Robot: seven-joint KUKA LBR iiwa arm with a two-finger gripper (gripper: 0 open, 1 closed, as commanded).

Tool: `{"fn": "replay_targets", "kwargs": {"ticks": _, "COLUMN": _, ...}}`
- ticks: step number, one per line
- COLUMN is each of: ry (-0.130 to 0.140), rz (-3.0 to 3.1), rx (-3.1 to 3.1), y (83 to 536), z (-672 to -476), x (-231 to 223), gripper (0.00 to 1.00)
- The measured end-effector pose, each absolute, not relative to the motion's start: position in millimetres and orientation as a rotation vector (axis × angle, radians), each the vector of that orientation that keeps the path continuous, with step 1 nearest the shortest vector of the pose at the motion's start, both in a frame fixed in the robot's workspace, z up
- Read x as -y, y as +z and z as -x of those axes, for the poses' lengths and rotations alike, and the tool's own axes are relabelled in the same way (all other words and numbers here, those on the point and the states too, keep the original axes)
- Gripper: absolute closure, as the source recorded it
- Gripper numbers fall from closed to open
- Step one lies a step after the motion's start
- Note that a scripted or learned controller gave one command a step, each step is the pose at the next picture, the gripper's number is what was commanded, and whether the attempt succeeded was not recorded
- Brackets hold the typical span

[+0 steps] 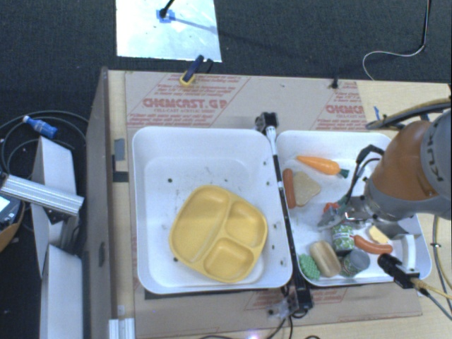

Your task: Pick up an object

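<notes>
Green-labelled small can (pixel 343 238), upright in the right bin (pixel 367 141), toward its front half and crowded by toy food; probably the object aimed at, being the item closest beneath the gripper (pixel 337 219). Gripper lowered into the bin just above and behind the can, near it or perhaps brushing its top, with nothing visibly caught; width of its opening impossible to tell from this slanted overhead angle. Just beside the can on the right, a red sausage (pixel 372 244) lying flat; in front of it, a grey rounded lump (pixel 357 261), a tan bread roll (pixel 325 258) and a green ridged piece (pixel 308 265), all pushed against the front wall, likely leaving little room for a clean descent. Farther back and well apart from the can, an orange carrot (pixel 320 164) lying crosswise, a tan bread slice (pixel 306 188), and a second red sausage (pixel 288 188) lying along the dividing wall. Behind the gripper, the grey arm with its orange band (pixel 402 168), reaching in from the right so as to hang over this bin alone. In the left bin (pixel 159 147), a yellow divided plate (pixel 219 233), lying flat and angled, well away from the arm. Under both bins, a cardboard sheet (pixel 212 90) with red lettering, serving as the bench cover.
</notes>
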State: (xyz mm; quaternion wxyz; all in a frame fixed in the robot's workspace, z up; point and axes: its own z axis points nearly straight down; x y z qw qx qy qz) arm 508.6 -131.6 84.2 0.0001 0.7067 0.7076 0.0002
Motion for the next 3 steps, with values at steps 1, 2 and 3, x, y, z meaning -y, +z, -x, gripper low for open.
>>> {"fn": "replay_targets", "kwargs": {"ticks": 1, "ry": 0.005, "rz": -2.217, "rx": -2.223, "y": 95, "z": -510.2, "x": 131, "gripper": 1.00}}
{"fn": "replay_targets", "kwargs": {"ticks": 2, "ry": 0.005, "rz": -2.217, "rx": -2.223, "y": 95, "z": -510.2, "x": 131, "gripper": 0.00}}
{"fn": "replay_targets", "kwargs": {"ticks": 3, "ry": 0.001, "rz": -2.217, "rx": -2.224, "y": 84, "z": -552.7, "x": 135, "gripper": 0.00}}
